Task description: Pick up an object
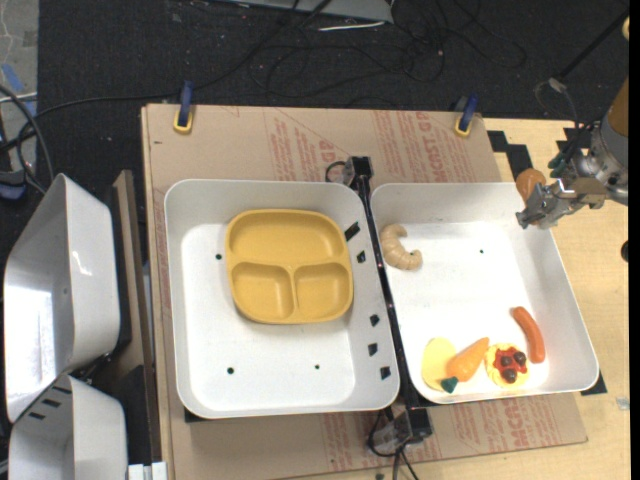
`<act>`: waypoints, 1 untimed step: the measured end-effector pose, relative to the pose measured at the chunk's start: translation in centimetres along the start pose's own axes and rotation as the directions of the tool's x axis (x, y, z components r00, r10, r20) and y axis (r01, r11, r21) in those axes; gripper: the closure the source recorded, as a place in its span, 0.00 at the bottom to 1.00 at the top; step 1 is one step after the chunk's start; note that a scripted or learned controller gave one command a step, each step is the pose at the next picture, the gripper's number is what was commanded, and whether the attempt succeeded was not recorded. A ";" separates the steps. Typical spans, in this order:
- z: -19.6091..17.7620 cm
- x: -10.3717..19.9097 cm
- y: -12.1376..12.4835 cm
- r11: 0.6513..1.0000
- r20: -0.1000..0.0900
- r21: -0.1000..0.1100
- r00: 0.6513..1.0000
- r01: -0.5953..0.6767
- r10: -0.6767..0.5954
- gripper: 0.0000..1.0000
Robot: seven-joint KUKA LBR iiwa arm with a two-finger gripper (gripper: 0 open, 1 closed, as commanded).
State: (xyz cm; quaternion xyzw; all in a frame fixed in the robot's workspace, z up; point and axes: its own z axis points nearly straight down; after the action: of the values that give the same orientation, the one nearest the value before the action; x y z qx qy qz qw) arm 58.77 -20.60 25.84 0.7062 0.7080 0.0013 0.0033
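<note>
The cardboard sheet (300,133) under both bins carries red printed lettering, seen reversed and upside down, too broken to read for certain; two yellow clamps (183,120) pin its far edge. The left bin (190,368), smooth white plastic with rounded corners, holds a mustard-yellow plate (290,266) of matte plastic, a rounded square split into three compartments. In the right bin (560,298), a pale tan, curved croissant-like piece (401,248) lies at the far left corner, just beside the divider between the bins. Along the near side sit a flat yellow piece (436,359), a tapered orange carrot shape with a green end (466,360) lying partly on it, a small yellow piece bearing red and dark berries (510,363), and a slim orange-red sausage shape (529,333) to their right. The gripper (541,211), grey metal, hangs over the far right rim of the right bin; whether its fingers are spread or closed cannot be told. A rounded orange-brown object (529,182) sits just beyond it.
</note>
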 end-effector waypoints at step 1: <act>-0.6 5.5 0.2 1.000 -0.004 0.006 1.000 0.004 -0.004 1.00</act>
State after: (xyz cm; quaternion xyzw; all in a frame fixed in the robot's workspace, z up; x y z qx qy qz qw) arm 58.90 -15.09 26.45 0.7047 0.7095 0.0005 -0.0004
